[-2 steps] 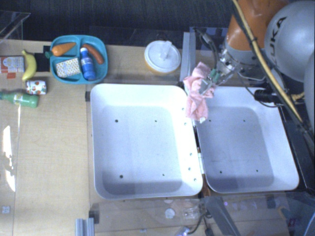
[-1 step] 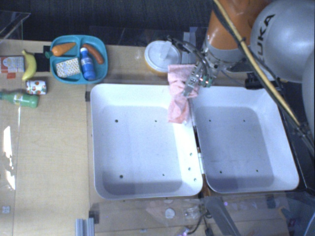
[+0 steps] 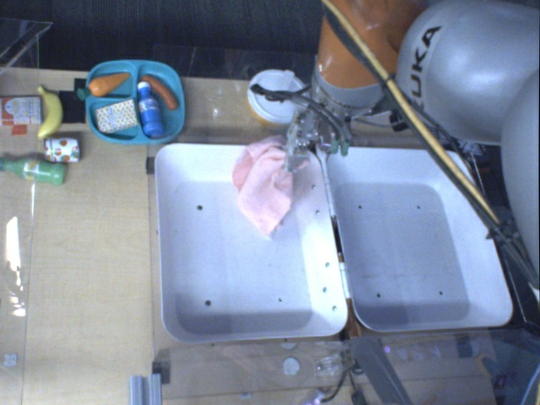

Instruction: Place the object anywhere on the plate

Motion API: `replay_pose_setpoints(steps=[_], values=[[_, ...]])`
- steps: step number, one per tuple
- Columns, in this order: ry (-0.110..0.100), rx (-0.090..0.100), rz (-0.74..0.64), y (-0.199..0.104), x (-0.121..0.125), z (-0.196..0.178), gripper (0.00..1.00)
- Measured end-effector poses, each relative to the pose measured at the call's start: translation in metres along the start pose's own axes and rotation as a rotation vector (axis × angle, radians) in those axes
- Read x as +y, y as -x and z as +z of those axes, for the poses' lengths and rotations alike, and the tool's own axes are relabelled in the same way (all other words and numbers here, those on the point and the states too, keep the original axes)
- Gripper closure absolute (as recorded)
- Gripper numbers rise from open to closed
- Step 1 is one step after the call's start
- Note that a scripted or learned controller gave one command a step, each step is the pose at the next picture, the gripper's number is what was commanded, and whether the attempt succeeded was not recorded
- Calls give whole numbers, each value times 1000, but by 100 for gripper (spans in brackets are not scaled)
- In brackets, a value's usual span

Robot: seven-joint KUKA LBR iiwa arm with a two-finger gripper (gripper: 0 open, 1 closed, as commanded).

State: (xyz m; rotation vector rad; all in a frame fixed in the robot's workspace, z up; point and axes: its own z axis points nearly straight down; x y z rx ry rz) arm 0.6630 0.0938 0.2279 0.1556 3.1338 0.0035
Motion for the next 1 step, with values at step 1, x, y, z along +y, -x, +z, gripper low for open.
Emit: replay_pose_setpoints(steps=[1], values=[[0, -1, 0, 0, 0, 0, 0]])
